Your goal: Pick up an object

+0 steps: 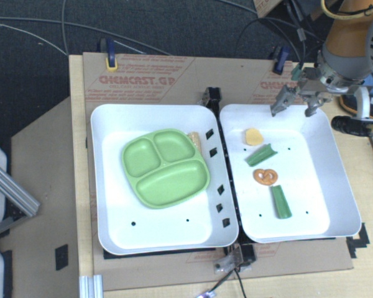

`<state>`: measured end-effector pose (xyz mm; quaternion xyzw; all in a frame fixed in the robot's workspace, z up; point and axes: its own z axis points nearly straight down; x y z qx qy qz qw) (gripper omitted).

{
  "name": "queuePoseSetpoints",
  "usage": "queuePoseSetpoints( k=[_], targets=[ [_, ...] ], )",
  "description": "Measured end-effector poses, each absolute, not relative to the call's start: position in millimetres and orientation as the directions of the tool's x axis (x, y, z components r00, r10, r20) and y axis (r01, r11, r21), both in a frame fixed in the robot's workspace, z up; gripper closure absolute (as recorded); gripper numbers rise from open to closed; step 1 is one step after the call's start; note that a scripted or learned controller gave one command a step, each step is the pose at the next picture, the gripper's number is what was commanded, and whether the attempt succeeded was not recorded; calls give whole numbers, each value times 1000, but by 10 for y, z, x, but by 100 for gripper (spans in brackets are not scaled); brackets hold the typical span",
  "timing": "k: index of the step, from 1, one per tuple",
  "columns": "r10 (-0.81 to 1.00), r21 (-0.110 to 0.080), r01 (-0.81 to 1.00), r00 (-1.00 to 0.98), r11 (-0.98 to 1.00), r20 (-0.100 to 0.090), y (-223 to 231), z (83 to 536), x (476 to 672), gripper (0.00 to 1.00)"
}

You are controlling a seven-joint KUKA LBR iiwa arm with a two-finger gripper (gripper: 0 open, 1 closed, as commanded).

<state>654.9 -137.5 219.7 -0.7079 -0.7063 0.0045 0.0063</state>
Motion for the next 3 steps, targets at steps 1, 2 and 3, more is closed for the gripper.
queuePoseSetpoints(
  k=[1, 2, 3],
  targets=[
    [1000, -1, 1000, 0, 0, 0, -1373, 2286, 6577, 0],
    [1000, -6, 1000, 0, 1, 2, -1349, 1863, 6557, 0],
    [1000, -8, 1000, 0, 0, 2, -1346, 1230, 6514, 0]
  ],
)
